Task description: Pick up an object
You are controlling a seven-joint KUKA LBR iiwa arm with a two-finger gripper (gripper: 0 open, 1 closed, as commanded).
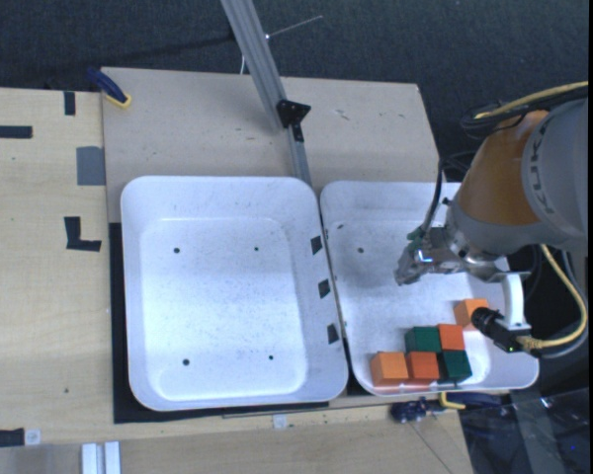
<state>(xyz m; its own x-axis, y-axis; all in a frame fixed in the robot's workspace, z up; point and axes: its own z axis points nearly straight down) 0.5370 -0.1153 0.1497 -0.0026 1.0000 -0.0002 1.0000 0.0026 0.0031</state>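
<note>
Grey arm [563, 166] with orange band, yellow cables, metallic hand [415, 263].

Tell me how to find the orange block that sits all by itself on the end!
Look at the right bin, the one under the gripper. Along its near edge lies a cluster of orange and green blocks. The lone orange block is at the left end of that cluster, nearest the left bin, with no green block touching it.
</note>
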